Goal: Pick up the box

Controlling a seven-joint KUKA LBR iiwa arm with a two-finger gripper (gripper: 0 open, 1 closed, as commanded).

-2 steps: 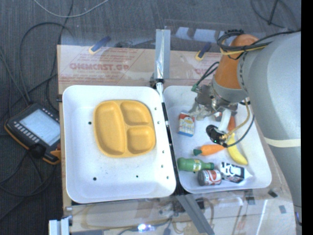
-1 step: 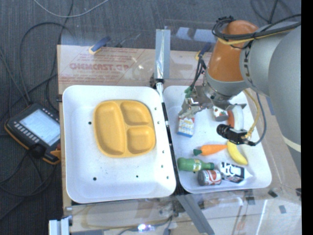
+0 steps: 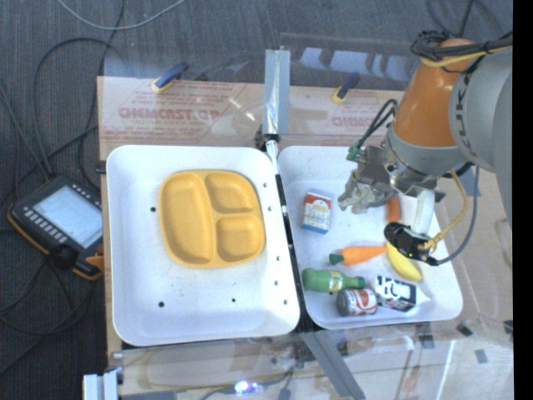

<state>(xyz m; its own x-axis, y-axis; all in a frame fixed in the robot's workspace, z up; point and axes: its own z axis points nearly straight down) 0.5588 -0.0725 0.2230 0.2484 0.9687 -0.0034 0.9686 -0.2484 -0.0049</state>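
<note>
Lying in the right bin [image 3: 450, 307] toward its 10 o'clock corner: the box [image 3: 316, 212], small, white, blue and orange, its print too small to read. Faint red lettering is showing on the board [image 3: 166, 115] behind the bins, not legible. The arm [image 3: 441, 98] is reaching in from 3 o'clock, orange band uppermost, wrist bent downward. The gripper [image 3: 360, 197] is hovering just to 3 o'clock of the box, apart from it; how wide its tips are standing cannot be told, and nothing is showing between them. Sitting toward 5 o'clock of the box: carrot [image 3: 364, 255], banana [image 3: 405, 265], green bottle [image 3: 331, 281], can [image 3: 358, 302]. Resting in the left bin [image 3: 133, 307]: yellow divided tray [image 3: 212, 217]
</note>
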